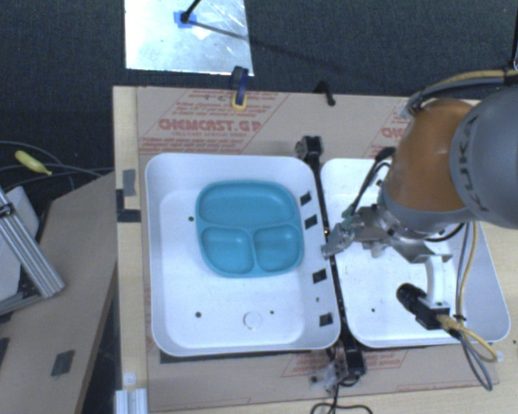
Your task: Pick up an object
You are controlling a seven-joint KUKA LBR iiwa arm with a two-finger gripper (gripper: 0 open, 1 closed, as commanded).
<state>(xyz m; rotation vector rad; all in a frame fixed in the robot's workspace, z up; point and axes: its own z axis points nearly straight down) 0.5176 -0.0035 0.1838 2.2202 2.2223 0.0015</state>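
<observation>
Two white bins (177,317) side by side on cardboard sheet (207,119), reflective panel (186,24) behind

One camera sits fixed above the bench (198,119), looking down at a slant from a moderate height. It takes in both white bins (168,231) whole, with the arm (466,153) entering from the right.

The blue tray (246,228) is taking up the left bin's (168,317) middle; the arm (449,158) is overhanging the right bin (371,326); bare floor is lying around both.
</observation>
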